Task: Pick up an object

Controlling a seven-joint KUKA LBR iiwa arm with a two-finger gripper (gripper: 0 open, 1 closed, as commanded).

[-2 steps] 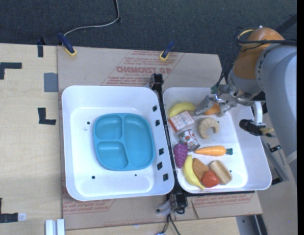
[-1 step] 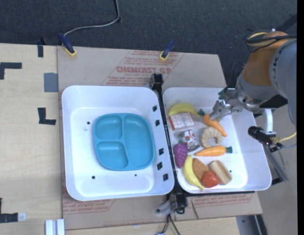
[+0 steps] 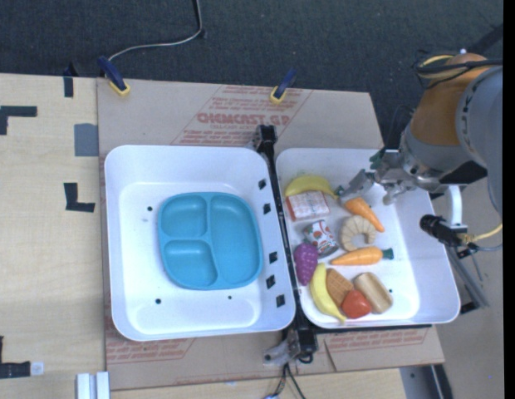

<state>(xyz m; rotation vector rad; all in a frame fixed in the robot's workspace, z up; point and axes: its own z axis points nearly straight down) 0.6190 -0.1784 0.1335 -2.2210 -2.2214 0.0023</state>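
Observation:
My gripper (image 3: 375, 188) hangs over the upper right part of the right bin (image 3: 432, 293), its fingers spread open and nothing between them. Just below it lies a small orange carrot (image 3: 366, 214). A second carrot (image 3: 357, 257) lies lower down, beside a round bread piece (image 3: 355, 233). The bin also holds a yellow banana (image 3: 307, 185), a red-and-white packet (image 3: 308, 207), a smaller packet (image 3: 321, 238), purple grapes (image 3: 305, 261), another banana (image 3: 321, 294), a toast slice (image 3: 339, 285), a red tomato (image 3: 355, 305) and a bun (image 3: 374, 292).
The left bin (image 3: 125, 223) holds a blue divided plate (image 3: 210, 239). A black divider with clips (image 3: 274, 223) runs between the bins. The grey arm with its orange band (image 3: 440, 115) comes in from the right, with a cable (image 3: 457, 231) near the right bin's edge.

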